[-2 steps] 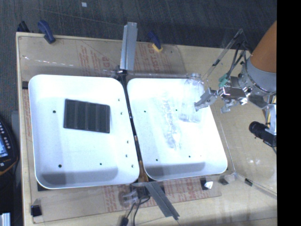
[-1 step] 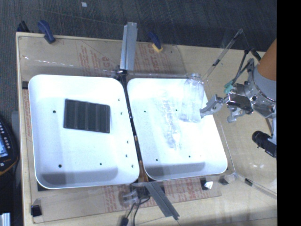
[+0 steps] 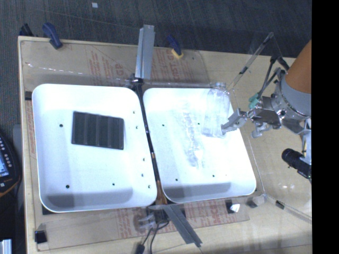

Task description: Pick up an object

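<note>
Camera view shows my tool [image 3: 231, 124] at the right bin's [image 3: 175, 184] right side, touching a clear plastic object [image 3: 214, 115]. I cannot tell its state, so I judge the pick not done. A dark ribbed block [image 3: 98, 130] lies in the left bin [image 3: 47, 157]. The desk [image 3: 275, 226] is pale wood with blue clamps [image 3: 52, 36], above dark carpet [image 3: 212, 9].

Dark, seemingly carpeted floor [image 3: 106, 9] lies beyond a pale wooden bench [image 3: 280, 226].

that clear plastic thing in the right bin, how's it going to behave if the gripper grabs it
The clear plastic object looks thin-walled and see-through, so probably light and apt to flex or crumple. Its glossy surface may slip from the gripper. It lies near the right bin edge, so could shift.
</note>
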